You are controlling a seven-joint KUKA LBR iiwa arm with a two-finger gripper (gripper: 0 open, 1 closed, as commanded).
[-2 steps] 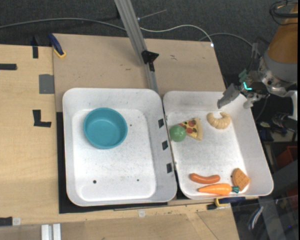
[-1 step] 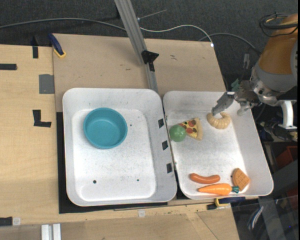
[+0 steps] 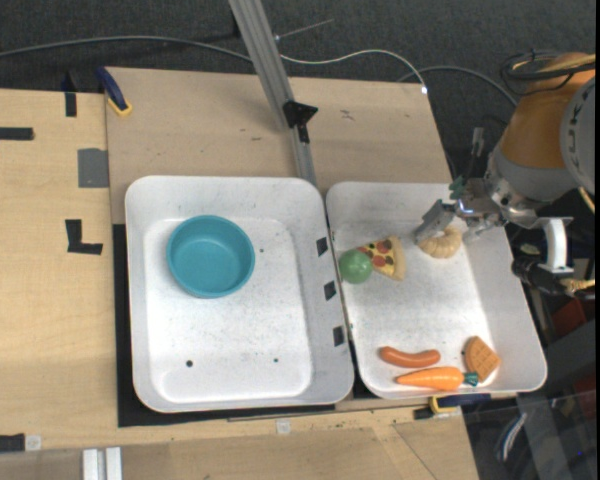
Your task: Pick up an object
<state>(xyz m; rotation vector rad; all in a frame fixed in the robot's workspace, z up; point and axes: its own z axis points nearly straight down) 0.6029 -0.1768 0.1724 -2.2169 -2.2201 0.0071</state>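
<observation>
Wooden bench [image 3: 40,268], white bins [image 3: 150,298], dark floor [image 3: 400,18]

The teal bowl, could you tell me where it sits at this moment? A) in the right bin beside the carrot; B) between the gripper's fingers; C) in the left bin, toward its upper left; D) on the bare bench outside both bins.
C: the teal bowl rests on the floor of the left bin, toward its upper left, far from the gripper.
</observation>
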